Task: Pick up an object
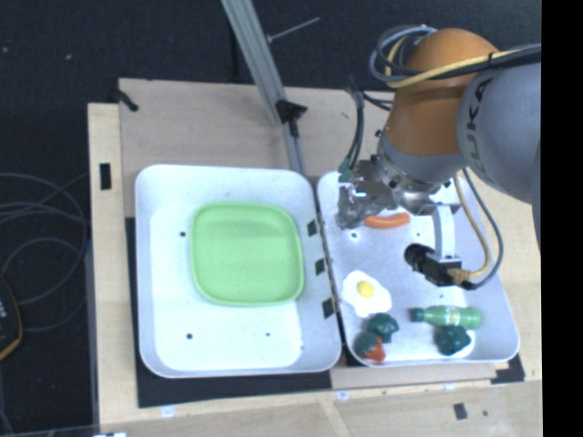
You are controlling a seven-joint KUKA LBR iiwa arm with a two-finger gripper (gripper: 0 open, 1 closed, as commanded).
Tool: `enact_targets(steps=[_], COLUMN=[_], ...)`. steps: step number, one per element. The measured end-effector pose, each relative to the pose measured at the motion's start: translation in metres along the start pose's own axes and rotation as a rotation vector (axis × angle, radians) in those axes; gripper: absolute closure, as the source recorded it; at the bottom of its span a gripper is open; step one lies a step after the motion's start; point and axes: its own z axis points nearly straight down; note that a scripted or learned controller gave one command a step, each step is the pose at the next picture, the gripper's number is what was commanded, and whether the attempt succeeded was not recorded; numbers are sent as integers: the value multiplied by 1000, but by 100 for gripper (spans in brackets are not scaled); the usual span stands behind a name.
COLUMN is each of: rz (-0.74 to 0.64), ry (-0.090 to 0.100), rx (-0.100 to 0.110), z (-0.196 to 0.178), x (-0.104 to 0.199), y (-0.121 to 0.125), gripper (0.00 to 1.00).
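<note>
A pale tabletop (200,107) sits against a dark floor and carries two shallow white bins side by side. The left bin (164,335) holds a light green square plate (247,252), lying flat near its middle. The grey arm with its orange band (437,98) reaches in from the right over the far end of the right bin (506,335). The pincer (351,209) hangs low at that bin's far left corner, close to the dividing wall; whether it is open or closed cannot be told, and nothing can be seen caught in it. Just beside it, on its right, lies an orange carrot-like piece (387,219). Nearer the front of the same bin, well apart from the pincer, lie a fried-egg toy (366,291), a dark green and red piece (375,333), a green bottle (446,316) on its side, and a dark teal lump (453,340).
</note>
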Motion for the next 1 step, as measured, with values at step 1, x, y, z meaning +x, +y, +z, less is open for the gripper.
enact_targets(steps=[1], rz=[0], ry=[-1], rx=[2], z=[16], x=[48], y=[-21], gripper=[100])
